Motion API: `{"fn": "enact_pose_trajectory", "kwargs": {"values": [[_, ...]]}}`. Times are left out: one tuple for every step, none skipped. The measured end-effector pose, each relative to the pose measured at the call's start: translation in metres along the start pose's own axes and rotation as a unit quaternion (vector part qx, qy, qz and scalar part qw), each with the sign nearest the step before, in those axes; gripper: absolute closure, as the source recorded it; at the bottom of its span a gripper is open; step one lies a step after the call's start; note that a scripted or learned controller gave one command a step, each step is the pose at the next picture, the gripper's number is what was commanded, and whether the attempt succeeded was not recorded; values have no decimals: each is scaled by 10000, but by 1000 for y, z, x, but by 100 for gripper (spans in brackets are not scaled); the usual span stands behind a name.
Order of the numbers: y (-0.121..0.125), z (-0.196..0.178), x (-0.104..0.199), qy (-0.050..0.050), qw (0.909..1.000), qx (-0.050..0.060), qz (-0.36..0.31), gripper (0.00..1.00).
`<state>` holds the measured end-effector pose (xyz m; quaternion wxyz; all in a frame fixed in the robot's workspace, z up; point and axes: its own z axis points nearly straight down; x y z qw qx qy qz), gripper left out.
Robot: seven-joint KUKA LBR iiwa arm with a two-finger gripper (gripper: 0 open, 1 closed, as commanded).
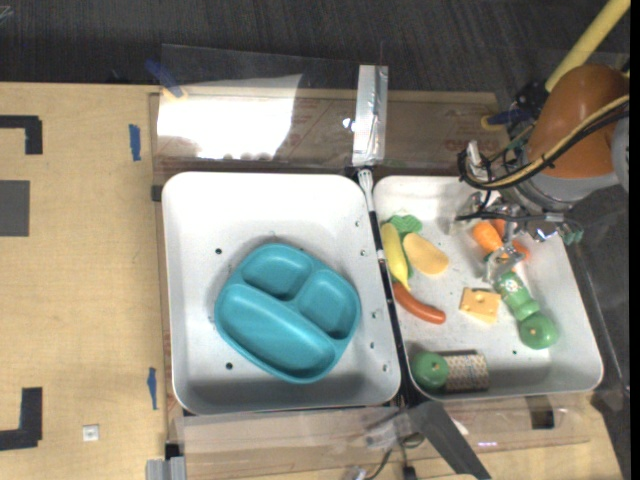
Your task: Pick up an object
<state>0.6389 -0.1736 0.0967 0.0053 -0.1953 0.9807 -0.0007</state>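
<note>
the hand [503, 230] hangs low over the far part of the right bin [580, 368], just above the orange carrot [488, 235]. whether it is open or gripping, i cannot tell. the carrot sits at the hand's left edge, its body running toward the green bottle [522, 303] nearer the camera.
</note>
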Motion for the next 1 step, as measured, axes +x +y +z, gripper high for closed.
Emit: {"fn": "enact_pose_trajectory", "kwargs": {"values": [[0, 9, 19, -3, 10000, -8, 98, 0]]}}
